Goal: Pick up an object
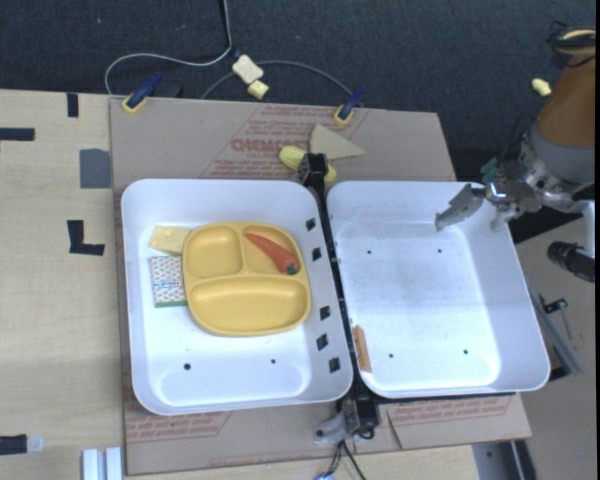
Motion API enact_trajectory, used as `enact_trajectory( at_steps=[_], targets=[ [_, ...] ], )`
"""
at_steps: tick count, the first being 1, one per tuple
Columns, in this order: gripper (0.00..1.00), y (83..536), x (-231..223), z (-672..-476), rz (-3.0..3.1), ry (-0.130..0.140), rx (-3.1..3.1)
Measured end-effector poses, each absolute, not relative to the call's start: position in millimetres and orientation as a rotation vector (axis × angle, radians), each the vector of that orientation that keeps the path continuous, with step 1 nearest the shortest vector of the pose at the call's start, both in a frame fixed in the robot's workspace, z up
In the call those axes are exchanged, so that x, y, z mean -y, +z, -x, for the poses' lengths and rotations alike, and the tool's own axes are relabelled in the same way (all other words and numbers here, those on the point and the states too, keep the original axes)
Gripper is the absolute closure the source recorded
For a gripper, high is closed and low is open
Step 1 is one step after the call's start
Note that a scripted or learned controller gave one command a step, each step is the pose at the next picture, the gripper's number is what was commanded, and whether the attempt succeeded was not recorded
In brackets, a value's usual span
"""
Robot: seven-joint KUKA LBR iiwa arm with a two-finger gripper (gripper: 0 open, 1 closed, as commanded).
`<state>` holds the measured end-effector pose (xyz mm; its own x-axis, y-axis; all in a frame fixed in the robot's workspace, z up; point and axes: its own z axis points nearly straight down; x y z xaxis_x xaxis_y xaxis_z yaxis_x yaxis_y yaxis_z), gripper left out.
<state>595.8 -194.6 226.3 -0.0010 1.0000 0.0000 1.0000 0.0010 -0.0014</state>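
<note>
The gripper hangs over the far right edge of the right bin, its grey fingers pointing left into the bin. From this angle I cannot tell how far apart they stand, and nothing shows between them.

Nearest the camera, well to the gripper's left and toward the viewer, a thin orange stick lies against the right bin's left wall, its long axis running along the divider, near to far.

Further left, in the left bin, sits a yellow plastic plate with three smooth, rounded compartments. In its far right compartment lies an orange carrot-like piece, tapered, pointing from far-left to near-right, with a small green tip at its near end. Touching the plate's left rim are a small patterned box and, just beyond it, a pale yellow flat piece.

Both bins are shallow, glossy white, with rounded corners.
</note>
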Motion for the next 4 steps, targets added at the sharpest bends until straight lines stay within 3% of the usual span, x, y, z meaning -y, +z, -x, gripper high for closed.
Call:
enact_trajectory(
  at_steps=[1,2,3,4],
  targets=[
    [0.0,109.7,114.5,-574.1,2.206,0.007,2.22],
    [0.0,119.2,104.5,-651.1,2.218,-0.005,2.229],
    [0.0,83.3,101.9,-657.7,2.22,0.003,2.223],
    [0.0,85.6,98.6,-668.1,2.219,0.007,2.223]
  ],
)
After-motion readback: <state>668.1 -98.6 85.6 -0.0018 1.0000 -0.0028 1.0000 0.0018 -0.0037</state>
